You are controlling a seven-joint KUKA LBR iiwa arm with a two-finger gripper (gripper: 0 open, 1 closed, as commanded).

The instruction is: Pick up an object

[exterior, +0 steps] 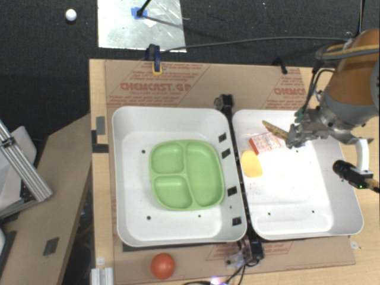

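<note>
Over the right bin, the gripper hangs just beside a red-and-white packet and a tan stick, with a yellow block nearer; how far it is open cannot be told. Left, a green divided tray fills the other bin, an orange ball lies near, and the tabletop reads "CHEMCAST GP".

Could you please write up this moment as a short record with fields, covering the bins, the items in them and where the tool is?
left bin: holds a green divided tray
right bin: holds a red and white packet, a yellow block and a tan stick-like item
tool: over the right bin's far part, beside the packet
tool grip: cannot tell
bench front edge: an orange ball outside the bins
</note>
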